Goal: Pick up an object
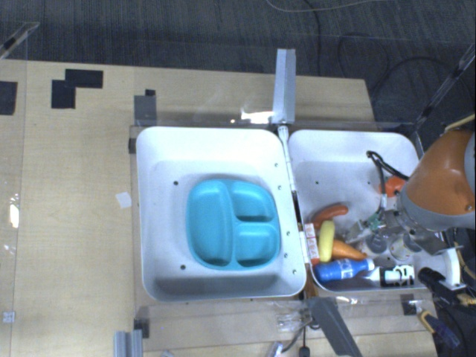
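Note:
The right bin [335, 155] holds several small items in its near half. A red-brown sausage [329, 213] lies beside a yellow banana [326, 242] and an orange carrot [351, 251]. A blue bottle [342, 271] rests along the near wall, with a black-and-white item [398, 276] to its right. My gripper [375, 233] is low in this bin, just right of the carrot and above the bottle. The arm's orange band [445, 173] and grey wrist hide the bin's right part.
The left bin [160, 199] carries a blue divided tray [233, 223] in its middle. A grey metal post [285, 88] stands at the far end of the wall between the bins. Black cables [383, 169] hang over the right bin's far right.

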You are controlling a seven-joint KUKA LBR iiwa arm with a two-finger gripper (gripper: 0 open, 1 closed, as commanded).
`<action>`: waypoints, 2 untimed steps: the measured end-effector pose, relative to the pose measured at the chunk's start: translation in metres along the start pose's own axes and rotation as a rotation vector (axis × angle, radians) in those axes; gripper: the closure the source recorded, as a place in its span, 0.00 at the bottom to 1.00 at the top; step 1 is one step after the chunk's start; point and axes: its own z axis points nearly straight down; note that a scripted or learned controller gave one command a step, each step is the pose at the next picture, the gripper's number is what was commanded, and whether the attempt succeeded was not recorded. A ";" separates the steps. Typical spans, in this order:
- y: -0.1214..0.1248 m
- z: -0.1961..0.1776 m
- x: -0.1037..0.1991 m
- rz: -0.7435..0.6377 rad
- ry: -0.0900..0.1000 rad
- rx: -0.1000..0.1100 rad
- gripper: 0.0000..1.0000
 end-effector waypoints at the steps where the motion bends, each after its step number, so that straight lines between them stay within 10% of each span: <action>1: 0.029 0.001 0.041 -0.194 0.001 0.003 0.00; 2: 0.090 0.003 0.047 -0.113 0.006 0.006 0.00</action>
